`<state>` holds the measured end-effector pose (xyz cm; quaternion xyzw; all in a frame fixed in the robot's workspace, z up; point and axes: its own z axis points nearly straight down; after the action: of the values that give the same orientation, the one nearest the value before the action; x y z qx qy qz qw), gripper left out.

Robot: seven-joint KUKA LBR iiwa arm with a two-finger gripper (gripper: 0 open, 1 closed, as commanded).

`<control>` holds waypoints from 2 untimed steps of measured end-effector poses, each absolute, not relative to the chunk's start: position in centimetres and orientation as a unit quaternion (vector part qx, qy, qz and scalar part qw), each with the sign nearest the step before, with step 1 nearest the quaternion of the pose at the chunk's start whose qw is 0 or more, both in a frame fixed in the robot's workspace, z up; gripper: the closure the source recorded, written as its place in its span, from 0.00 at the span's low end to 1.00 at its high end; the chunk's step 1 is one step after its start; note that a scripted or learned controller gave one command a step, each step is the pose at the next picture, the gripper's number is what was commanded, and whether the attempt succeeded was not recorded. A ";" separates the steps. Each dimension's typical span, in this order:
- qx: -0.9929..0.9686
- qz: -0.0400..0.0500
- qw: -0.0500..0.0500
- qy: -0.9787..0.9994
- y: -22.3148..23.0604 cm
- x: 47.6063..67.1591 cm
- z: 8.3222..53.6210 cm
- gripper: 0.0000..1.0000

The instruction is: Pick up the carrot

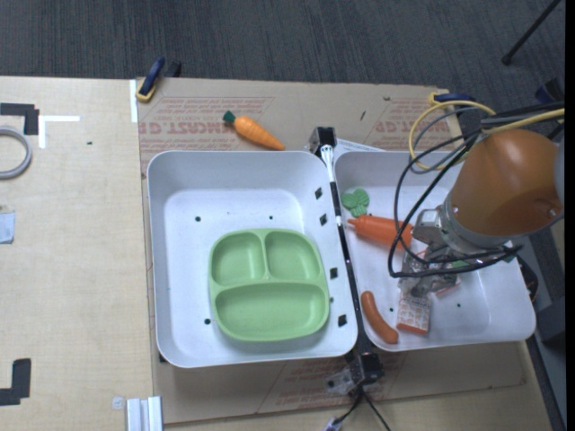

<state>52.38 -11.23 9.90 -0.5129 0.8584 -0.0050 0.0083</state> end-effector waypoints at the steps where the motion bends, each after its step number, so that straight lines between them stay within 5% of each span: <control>1: -0.605 -0.009 0.012 0.796 -10.7 49.2 9.9 1.00; 2: -0.679 0.000 0.002 0.734 -12.9 51.6 18.7 1.00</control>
<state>51.61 -12.88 18.65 -0.6786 0.7345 -0.0005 0.0021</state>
